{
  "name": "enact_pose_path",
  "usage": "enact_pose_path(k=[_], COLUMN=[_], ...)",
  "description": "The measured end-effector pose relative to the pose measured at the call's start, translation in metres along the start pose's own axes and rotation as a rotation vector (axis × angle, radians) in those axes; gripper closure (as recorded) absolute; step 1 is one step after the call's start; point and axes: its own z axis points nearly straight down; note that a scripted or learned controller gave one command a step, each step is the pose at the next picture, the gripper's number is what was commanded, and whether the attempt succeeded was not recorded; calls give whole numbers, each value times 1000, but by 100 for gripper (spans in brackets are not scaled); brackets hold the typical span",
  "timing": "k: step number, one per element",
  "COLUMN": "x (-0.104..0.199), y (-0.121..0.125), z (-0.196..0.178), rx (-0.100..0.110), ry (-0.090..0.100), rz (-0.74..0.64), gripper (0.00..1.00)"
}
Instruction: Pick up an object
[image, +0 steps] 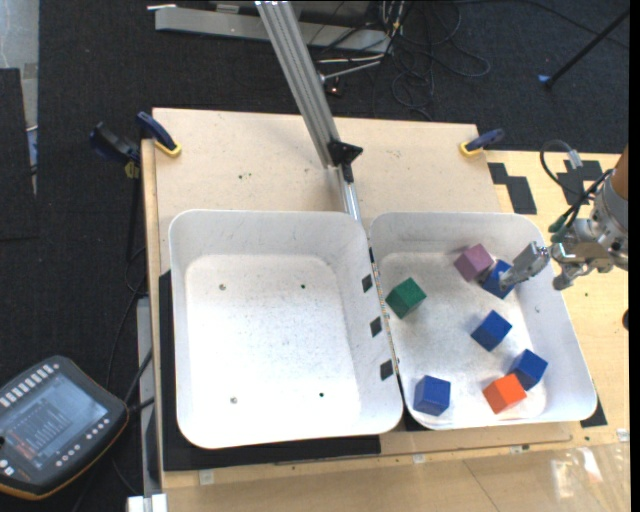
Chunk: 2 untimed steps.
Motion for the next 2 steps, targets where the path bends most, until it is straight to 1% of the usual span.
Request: enact_pose_path(k=[1, 2], x=[0, -2], y=[1, -9], z=[-2, 53], rx=[-4, 1], ry=[-1, 0], rz=[1, 3], gripper=[0, 0])
